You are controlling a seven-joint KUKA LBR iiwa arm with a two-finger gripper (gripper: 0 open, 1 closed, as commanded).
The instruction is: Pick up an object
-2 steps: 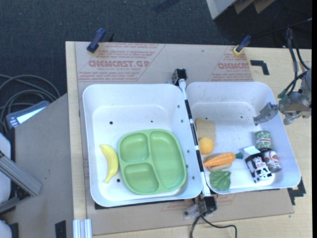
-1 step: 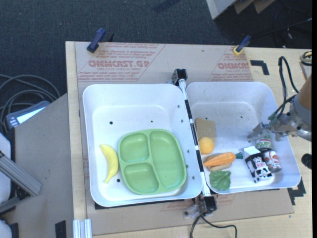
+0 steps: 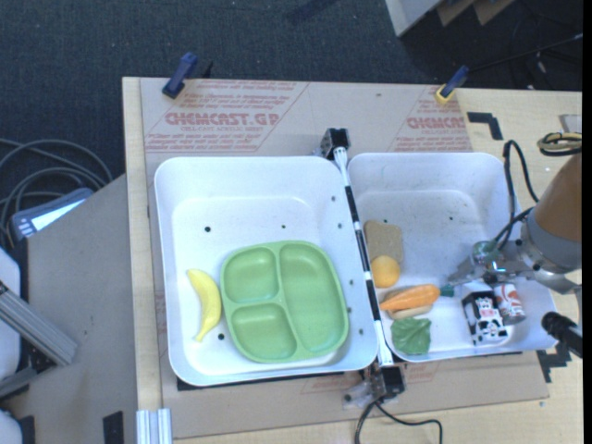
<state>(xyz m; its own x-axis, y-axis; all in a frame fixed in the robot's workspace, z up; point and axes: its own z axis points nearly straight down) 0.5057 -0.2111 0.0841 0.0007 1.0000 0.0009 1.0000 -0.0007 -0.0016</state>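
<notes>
The right bin [image 3: 427,161] holds a tan bread slice [image 3: 384,241], a small orange fruit [image 3: 385,271], a carrot [image 3: 410,298] and a green leaf [image 3: 412,335] along its left side. A black-and-white cow toy [image 3: 483,318] and a small red-and-white item [image 3: 509,303] lie at its front right. My gripper [image 3: 474,264] reaches in from the right, low over the bin floor. It sits just right of the carrot's tip and above the cow toy. Nothing shows in its grasp.
The left bin [image 3: 168,185] holds a green divided plate [image 3: 282,299] and a yellow banana [image 3: 205,302] to its left. A black clamp [image 3: 335,141] joins the bins at the back. Cables trail along the right bin's far right edge.
</notes>
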